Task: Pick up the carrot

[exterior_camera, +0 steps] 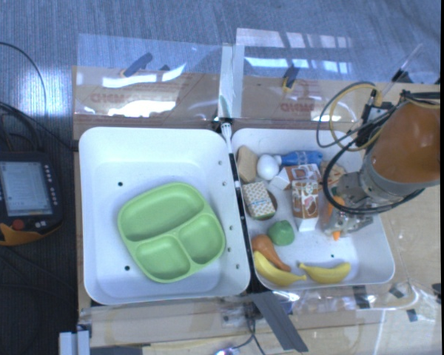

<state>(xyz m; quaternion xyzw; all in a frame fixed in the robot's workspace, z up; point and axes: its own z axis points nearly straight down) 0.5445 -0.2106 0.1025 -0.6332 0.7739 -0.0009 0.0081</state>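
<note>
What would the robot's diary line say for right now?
task: pick up carrot | gripper: over right bin, apart from carrot | carrot: lying by banana | status: not picked

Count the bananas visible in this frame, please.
2. One banana lies at the right bin's front-left corner, against the carrot; the other banana lies just right of it along the front wall. The arm may hide more.

- Arm (399,150): rounded orange band above a grey wrist section.
- Black cables (348,117) loop loosely off its left side.
- Small orange fitting beneath the wrist; detail unclear.
</note>
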